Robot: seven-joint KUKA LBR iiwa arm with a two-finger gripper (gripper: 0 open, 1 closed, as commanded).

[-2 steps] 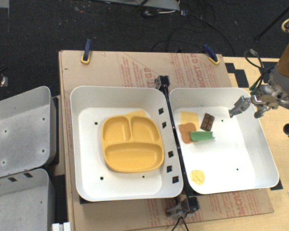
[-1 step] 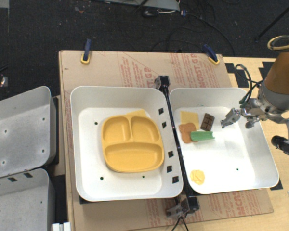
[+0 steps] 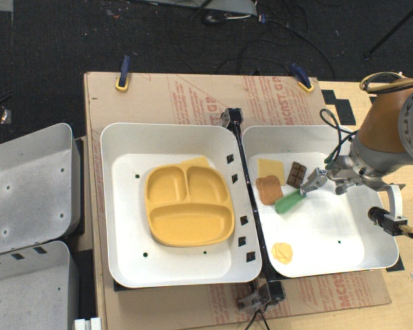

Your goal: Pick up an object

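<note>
1. Gripper (image 3: 315,182) low in right white bin (image 3: 344,253), at one end of green cylinder (image 3: 288,203); finger state cannot be told, possibly touching.
2. Crowding: brown chocolate bar (image 3: 297,174), tan bread-like piece (image 3: 268,188), yellow flat slice (image 3: 270,168) nearby.
3. Risk: cylinder rolls away, or neighbours nudged.

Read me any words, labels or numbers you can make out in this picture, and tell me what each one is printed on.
Red print on the brown cardboard sheet under the two white bins: repeated stamped lettering, upside down and too blurred to read.
Red print along the cardboard's front edge: also too blurred to read.
Yellow divided plastic tray, green cylinder, brown chocolate bar: no text visible.
</note>
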